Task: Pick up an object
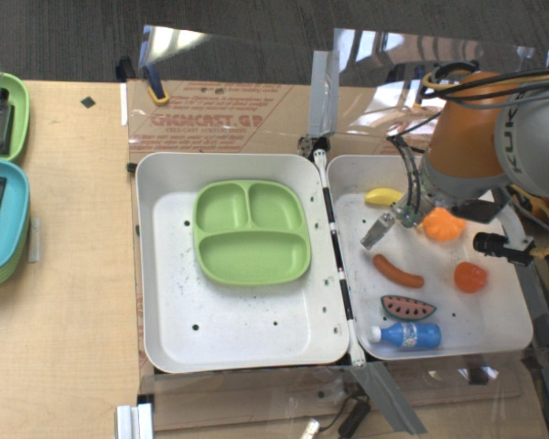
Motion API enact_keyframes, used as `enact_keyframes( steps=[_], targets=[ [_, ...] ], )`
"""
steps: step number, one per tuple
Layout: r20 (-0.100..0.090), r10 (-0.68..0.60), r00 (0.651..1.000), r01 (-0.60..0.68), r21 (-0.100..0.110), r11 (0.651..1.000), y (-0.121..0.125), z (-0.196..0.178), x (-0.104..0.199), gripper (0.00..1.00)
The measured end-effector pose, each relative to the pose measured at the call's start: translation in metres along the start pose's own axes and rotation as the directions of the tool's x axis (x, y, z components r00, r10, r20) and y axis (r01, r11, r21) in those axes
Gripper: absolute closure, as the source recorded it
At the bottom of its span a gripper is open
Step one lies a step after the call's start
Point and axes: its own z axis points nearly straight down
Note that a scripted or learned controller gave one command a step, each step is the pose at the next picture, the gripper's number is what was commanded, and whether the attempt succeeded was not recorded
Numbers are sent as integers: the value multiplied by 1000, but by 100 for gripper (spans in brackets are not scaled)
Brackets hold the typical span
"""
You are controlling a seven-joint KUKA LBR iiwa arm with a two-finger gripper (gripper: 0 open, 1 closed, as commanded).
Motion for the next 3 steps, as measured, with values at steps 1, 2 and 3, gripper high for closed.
enact_keyframes(
  steps=[1, 2, 3],
  targets=[
    [0, 0, 1000, 0, 0, 1000, 0, 0, 0, 0],
    [0, 0, 1000, 0, 0, 1000, 0, 0, 0, 0],
    [0, 0, 1000, 0, 0, 1000, 0, 0, 0, 0]
  ],
)
